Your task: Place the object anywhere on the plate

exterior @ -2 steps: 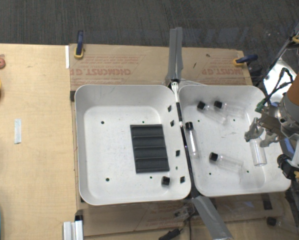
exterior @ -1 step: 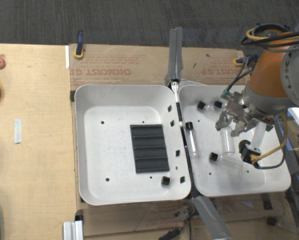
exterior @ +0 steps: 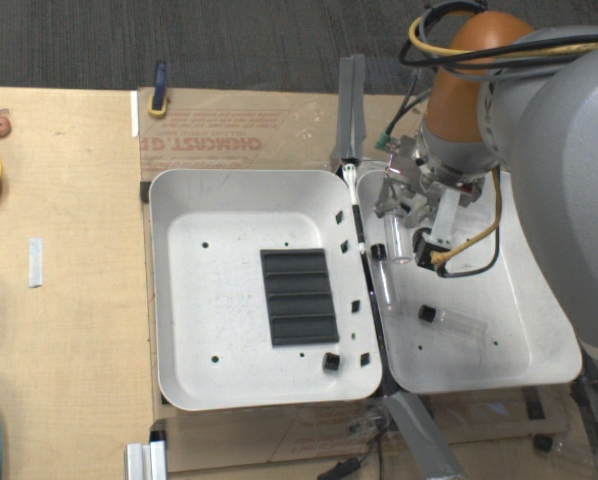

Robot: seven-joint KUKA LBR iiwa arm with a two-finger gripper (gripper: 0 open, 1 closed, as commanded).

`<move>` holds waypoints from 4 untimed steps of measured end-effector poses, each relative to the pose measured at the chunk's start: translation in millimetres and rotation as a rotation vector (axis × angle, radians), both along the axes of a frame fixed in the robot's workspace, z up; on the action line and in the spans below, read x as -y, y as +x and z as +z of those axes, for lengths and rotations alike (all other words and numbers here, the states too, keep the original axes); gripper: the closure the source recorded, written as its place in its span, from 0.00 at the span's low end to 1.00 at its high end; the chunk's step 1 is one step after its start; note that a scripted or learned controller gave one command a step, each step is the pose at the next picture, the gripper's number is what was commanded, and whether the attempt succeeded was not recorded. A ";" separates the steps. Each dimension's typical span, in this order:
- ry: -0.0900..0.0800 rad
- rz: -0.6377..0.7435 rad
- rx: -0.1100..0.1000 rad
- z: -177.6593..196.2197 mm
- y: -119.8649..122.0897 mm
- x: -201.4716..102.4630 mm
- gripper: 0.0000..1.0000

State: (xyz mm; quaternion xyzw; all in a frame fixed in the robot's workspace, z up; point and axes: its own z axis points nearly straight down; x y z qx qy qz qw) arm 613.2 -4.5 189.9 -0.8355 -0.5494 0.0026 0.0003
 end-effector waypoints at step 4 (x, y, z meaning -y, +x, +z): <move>-0.001 0.109 0.001 77.8 1.7 -195.4 1.00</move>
